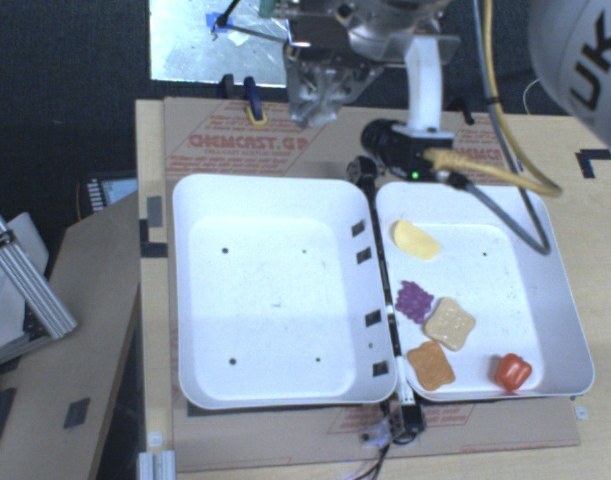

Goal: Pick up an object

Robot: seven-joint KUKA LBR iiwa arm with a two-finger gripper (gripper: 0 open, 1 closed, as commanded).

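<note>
My pincer hangs high over the back edge of the counter, behind the two shallow white plastic bins and well apart from anything I might take; whether it is apart or together I cannot tell from this slant.

All the candidates lie in the right-hand white bin: a pale yellow rounded piece near the back, a small purple bunch of toy grapes by the divider, a tan toast-like slice just beside it, an orange-brown slice in front, and a red pepper-like toy toward the front corner.

The risks, as I judge them: the grapes and both slices crowd the inner wall, so a descent there could strike the rim or nudge a neighbour; the flat slices may slip from a pinch; the grey cable draped into the bin could snag me.

Red print on the cardboard sheet reads roughly "CHEMCAST"; the rest is too blurred; large letters "UK" show on my arm.
</note>
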